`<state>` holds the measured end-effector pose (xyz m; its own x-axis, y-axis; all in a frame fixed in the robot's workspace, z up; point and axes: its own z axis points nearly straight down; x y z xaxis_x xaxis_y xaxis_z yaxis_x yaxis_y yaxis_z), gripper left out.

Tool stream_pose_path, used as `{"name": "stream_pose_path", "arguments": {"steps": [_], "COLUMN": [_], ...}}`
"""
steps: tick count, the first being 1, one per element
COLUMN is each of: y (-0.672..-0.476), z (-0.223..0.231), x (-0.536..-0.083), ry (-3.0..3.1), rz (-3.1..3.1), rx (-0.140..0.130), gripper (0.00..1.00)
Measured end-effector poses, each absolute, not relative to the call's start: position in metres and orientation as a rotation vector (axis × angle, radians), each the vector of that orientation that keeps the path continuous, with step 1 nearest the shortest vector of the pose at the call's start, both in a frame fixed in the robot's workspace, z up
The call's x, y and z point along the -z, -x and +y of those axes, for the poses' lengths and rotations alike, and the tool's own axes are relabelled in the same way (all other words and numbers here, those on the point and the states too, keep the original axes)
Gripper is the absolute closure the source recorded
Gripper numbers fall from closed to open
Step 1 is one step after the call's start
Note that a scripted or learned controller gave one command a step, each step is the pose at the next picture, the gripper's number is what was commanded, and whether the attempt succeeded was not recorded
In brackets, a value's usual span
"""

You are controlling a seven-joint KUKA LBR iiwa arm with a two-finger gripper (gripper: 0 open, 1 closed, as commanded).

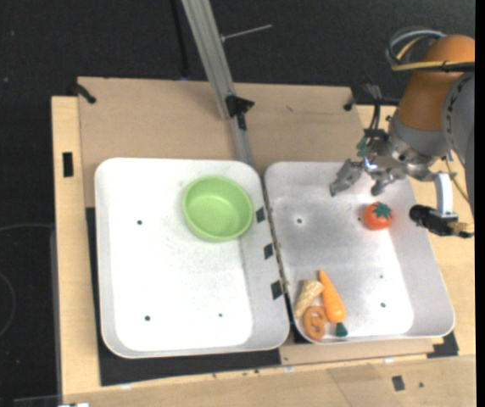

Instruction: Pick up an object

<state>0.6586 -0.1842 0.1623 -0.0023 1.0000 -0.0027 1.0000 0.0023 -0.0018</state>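
Arm (433,83) cut off at right edge (small bin-corner items (320,308) indistinct)

Arm in from my right, gripper spread and empty.

I saw the grey arm (446,83) reach in from the right edge, its orange band sitting high above the wrist. The wrist angled down and to the left, ending in the gripper (361,183). Its two fingers (342,181) stood apart, splayed downward, and nothing sat between them.
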Motion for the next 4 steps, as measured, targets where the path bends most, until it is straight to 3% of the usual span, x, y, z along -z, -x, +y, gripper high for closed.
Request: {"name": "stream_pose_path", "arguments": {"steps": [1, 2, 3, 4], "y": [-0.66, -0.669, -0.67, -0.655], "z": [-0.185, -0.191, -0.191, -0.133], "x": [-0.177, -0.238, -0.24, -0.241], "ry": [-2.213, -2.211, -2.214, -2.215], "rz": [2.221, 2.22, 2.224, 2.228], "rx": [-0.001, -0.006, -0.001, -0.001], "gripper": [1.0, 1.0, 1.0, 1.0]}}
